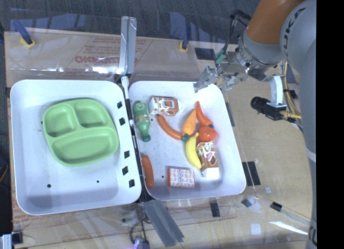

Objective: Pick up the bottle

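Observation:
The bottle is green and lies lengthwise against the left wall of the right bin, cap end toward the front. My gripper hangs over the bin's far right corner, well to the right of the bottle and beyond it. Its fingers are spread open, and I see nothing between them.
The right bin also holds a small carton, two sausages, a carrot, a red chili, a tomato, a banana and two boxes. A green divided plate lies in the left bin.

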Robot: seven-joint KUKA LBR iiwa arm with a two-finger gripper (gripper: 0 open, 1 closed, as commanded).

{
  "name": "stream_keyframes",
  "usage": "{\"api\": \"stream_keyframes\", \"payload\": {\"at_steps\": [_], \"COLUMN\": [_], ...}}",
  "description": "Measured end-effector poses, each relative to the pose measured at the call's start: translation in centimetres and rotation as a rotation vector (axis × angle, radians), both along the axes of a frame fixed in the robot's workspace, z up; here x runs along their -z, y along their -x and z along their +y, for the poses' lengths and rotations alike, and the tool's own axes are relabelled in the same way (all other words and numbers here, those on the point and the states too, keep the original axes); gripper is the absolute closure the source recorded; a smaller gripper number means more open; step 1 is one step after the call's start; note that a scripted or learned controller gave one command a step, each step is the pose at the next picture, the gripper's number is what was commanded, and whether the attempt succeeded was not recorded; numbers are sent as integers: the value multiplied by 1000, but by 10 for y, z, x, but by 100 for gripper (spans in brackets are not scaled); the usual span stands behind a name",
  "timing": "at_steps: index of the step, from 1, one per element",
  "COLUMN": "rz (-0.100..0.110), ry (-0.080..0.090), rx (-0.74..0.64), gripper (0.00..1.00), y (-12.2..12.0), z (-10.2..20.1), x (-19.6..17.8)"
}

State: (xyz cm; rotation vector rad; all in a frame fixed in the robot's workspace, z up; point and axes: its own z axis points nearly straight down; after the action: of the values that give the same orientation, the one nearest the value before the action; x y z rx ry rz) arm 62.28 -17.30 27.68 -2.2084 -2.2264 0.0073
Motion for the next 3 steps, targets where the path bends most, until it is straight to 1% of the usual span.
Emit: {"api": "stream_keyframes", "payload": {"at_steps": [1, 2, 3], "rz": [-4, 1, 0], "ry": [1, 0, -3], "rx": [16, -71, -417], "gripper": [0, 0, 0], "y": [-31, -33, -33], "z": [0, 71, 112], "x": [-149, 29, 87]}}
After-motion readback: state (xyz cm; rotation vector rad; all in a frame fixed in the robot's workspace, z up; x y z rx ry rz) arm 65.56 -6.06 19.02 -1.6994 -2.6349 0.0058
